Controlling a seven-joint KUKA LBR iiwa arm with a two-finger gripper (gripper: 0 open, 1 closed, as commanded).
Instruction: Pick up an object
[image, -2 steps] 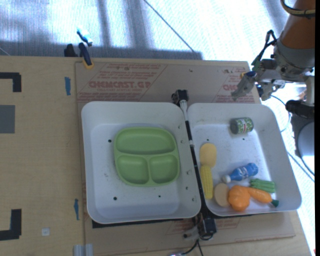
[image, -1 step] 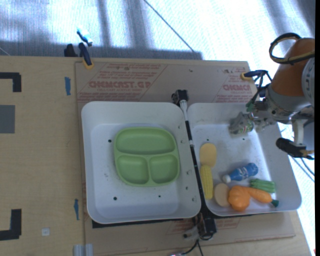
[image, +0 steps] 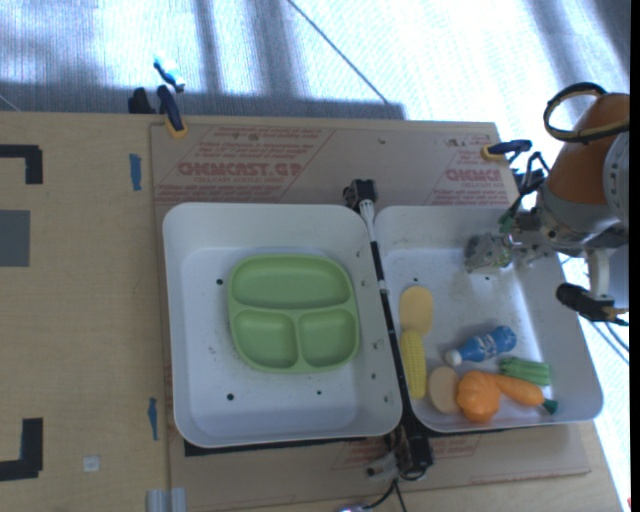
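Observation:
The right bin (image: 570, 340) holds several toy items along its front half. A yellow corn cob (image: 415, 335) lies by the left wall, with a beige potato-like piece (image: 441, 388) below it. Further right are an orange fruit (image: 478, 396), a carrot (image: 523, 390), a green vegetable (image: 526, 370) and a small blue bottle (image: 484, 345). My gripper (image: 486, 252) hovers over the bare back part of this bin, well apart from the objects. Nothing shows in its grasp.
The left bin (image: 190, 300) carries a green divided plate (image: 293, 312). A black rail with a clip (image: 360, 192) runs between the two bins. The arm's orange band (image: 590, 150) and a cable loop sit at the right edge.

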